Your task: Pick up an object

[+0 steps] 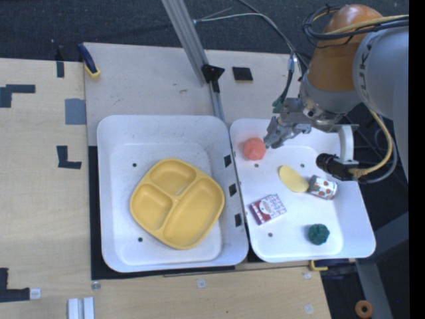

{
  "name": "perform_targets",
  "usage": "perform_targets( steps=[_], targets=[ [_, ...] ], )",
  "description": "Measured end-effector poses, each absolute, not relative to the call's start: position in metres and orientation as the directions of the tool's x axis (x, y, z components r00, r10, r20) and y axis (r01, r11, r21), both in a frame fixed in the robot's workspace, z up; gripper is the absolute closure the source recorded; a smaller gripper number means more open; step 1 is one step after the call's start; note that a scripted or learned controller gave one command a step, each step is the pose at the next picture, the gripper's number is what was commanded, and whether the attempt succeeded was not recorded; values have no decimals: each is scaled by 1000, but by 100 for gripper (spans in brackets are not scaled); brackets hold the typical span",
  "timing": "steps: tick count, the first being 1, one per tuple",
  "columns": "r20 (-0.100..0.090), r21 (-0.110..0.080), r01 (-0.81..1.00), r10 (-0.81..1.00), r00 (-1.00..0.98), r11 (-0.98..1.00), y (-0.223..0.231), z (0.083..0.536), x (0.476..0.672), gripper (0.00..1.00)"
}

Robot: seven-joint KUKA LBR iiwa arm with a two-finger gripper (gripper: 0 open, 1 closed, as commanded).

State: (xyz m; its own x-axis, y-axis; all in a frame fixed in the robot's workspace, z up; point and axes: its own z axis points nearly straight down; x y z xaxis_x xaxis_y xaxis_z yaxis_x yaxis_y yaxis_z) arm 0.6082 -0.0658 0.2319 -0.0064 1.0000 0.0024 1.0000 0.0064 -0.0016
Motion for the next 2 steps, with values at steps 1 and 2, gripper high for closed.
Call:
perform_targets(
  steps=[1, 2],
  targets=[
    [2, -2, 1000, 1000, -7, 7, -13, 239, 596, 100],
    [2, -3, 1000, 1000, -7, 7, 40, 243, 583, 100]
  ],
)
